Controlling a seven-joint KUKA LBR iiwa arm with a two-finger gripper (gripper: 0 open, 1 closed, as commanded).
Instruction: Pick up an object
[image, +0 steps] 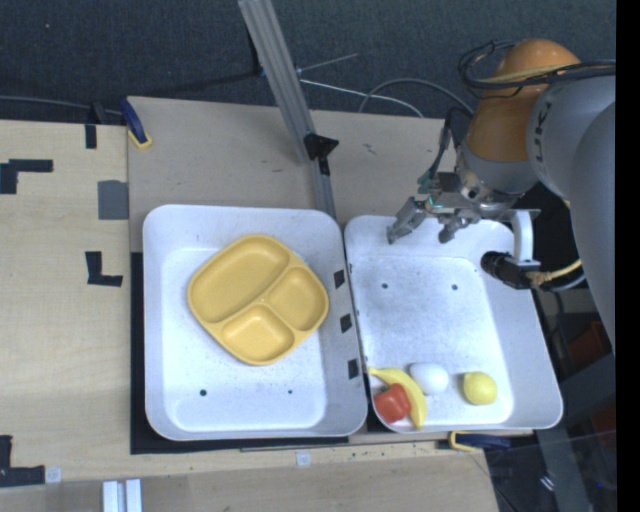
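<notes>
We see the gripper (423, 228) spread apart, holding nothing, above the far edge of the right bin (500, 320). At that bin's near edge lie a banana (408, 390), a red fruit (392, 403), a white egg (430, 377) and a lemon (480, 388). The left bin (170, 330) holds a yellow divided plate (258, 298).

Pale wooden bench (60, 330) against dark carpet floor (120, 45).
</notes>
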